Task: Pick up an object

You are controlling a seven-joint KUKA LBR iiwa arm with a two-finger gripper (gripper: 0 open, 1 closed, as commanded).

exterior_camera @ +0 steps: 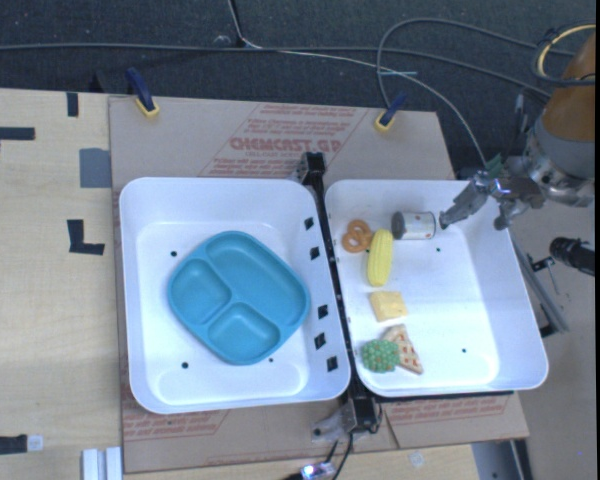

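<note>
The right bin [485,298] holds several small things: a grey and black cylinder [413,225], a brown pretzel [356,236], a yellow corn cob [380,256], a pale yellow block [387,305], a green broccoli piece [379,355] and a pizza slice [408,351]. My gripper [480,211] hangs over the bin's far right corner, just right of the cylinder. Its fingers are spread open with nothing between them.
A blue divided plate [238,296] lies in the left bin [140,268]. A black divider [325,268] runs between the bins. Cables [420,78] cross the dark floor behind the bench. The right bin's near right floor is bare.
</note>
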